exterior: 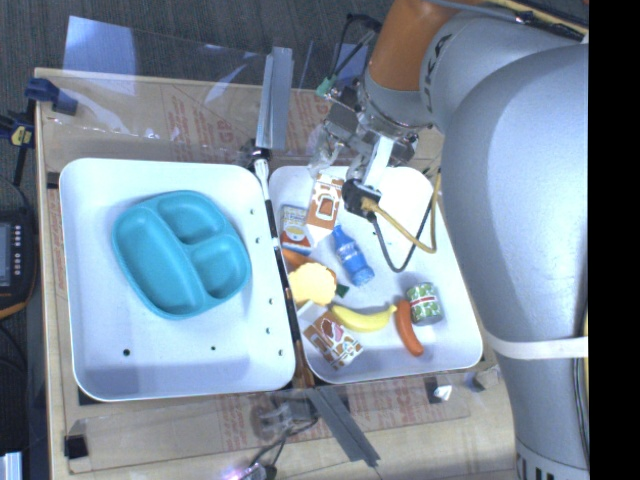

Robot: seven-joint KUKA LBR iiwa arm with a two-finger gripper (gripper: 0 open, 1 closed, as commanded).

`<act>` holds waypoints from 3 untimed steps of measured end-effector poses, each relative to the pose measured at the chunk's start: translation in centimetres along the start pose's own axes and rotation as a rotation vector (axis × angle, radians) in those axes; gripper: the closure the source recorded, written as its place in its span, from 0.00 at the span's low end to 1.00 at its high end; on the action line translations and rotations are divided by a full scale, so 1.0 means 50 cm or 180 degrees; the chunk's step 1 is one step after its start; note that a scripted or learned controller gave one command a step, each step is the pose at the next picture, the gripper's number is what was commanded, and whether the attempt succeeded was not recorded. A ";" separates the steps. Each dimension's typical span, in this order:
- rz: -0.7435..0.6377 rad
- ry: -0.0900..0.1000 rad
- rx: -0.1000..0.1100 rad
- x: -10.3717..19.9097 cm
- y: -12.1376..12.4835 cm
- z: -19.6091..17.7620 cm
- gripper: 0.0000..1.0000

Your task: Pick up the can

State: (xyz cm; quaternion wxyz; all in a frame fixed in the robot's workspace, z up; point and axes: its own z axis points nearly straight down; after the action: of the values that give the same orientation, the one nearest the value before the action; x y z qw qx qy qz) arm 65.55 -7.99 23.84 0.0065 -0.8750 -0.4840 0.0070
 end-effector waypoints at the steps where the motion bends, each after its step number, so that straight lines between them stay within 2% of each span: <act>1: -0.0028 -0.0006 0.0009 0.002 -0.002 -0.017 1.00; 2: 0.0458 0.0015 -0.0033 -0.046 0.030 -0.011 1.00; 3: 0.0430 0.0010 -0.0020 -0.042 0.028 -0.028 1.00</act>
State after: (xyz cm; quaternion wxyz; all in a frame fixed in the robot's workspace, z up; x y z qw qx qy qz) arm 65.63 -10.54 25.24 0.0041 -0.9057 -0.4239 0.0046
